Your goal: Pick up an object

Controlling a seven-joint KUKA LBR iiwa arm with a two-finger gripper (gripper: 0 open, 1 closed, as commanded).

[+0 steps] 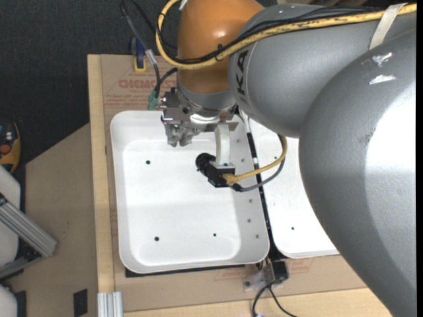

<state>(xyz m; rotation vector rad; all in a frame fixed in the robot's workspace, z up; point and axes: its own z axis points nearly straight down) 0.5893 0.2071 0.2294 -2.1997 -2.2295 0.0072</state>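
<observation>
My gripper (180, 137) hangs over the back part of the left white bin (132, 243), close to its far wall. Its two grey fingers point down and stand close together, shut, with nothing showing between them. Above it sits the orange band of the wrist (211, 38). A black cable fitting (211, 169) with a yellow cable hangs from the arm just right of the gripper, over the bin floor. The bin floor around the gripper shows a few small dark dots (148, 163). The big grey arm hides most of the right bin (297, 240).
The bins rest on a brown cardboard sheet (99, 177) with a printed strip at the back. A blue and yellow clip (139, 55) sits at the cardboard's far edge. Grey metal rails (26, 230) lie at the left, and a small black connector (274, 271) lies in front of the bins.
</observation>
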